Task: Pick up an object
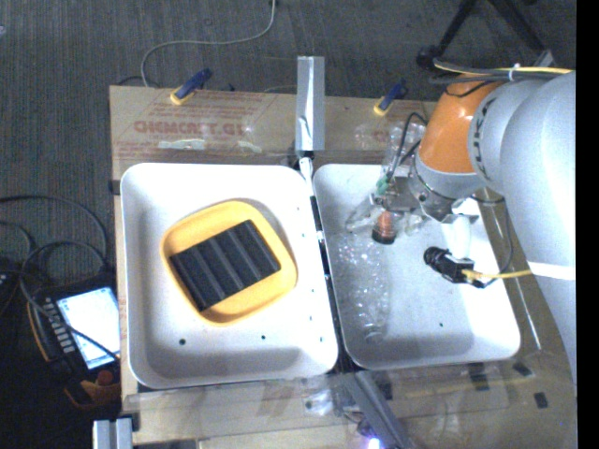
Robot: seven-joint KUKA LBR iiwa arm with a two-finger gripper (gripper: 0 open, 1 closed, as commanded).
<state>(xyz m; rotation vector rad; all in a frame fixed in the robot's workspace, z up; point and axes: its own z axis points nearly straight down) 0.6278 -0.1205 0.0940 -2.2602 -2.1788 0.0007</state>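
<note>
My gripper point(386, 215) hangs low over the far part of the right bin point(487, 330), under the orange-banded wrist. A small reddish-brown piece point(382, 228) sits right at its tip; whether it is gripped is unclear. Crumpled clear plastic point(359, 218) lies just to the left of the tip. A clear plastic bottle point(367, 293) lies along the right bin's left side, nearer the front. In the left bin point(150, 325) rests a yellow rounded object with a black ribbed top point(228, 262).
The grey arm covers the right bin's far right corner. A metal post point(309, 101) stands behind the divide between the bins. Cardboard point(206, 124) with two blue-and-yellow clamps lies behind them. A tablet point(80, 321) and cables sit left of the bench.
</note>
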